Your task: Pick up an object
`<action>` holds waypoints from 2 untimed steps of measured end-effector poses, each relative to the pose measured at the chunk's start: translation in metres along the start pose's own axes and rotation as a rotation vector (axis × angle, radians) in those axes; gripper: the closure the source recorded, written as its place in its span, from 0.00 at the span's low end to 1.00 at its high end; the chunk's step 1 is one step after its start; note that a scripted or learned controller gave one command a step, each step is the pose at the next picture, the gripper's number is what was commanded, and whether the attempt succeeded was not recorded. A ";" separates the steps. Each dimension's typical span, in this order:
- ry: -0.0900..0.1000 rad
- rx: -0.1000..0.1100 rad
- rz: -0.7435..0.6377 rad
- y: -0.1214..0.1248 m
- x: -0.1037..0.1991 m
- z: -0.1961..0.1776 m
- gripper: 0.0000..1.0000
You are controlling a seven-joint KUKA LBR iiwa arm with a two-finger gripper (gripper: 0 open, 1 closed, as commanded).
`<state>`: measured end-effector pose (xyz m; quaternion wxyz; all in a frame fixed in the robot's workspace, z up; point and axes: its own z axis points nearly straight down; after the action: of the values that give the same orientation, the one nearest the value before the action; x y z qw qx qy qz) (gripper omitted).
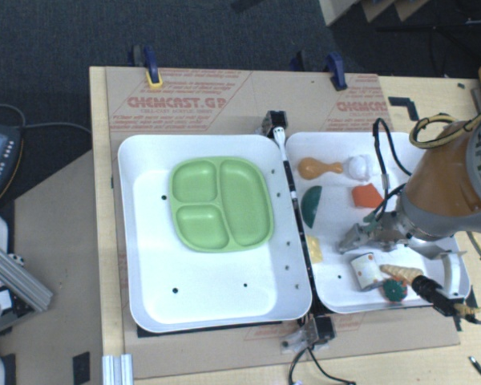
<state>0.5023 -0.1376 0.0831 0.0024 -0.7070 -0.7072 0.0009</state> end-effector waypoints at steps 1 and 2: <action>-0.001 -0.004 0.001 0.001 0.000 -0.012 1.00; -0.004 -0.011 -0.001 0.001 0.005 -0.074 1.00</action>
<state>0.5035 -0.1328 0.1570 -0.0029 -0.7066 -0.7076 -0.0017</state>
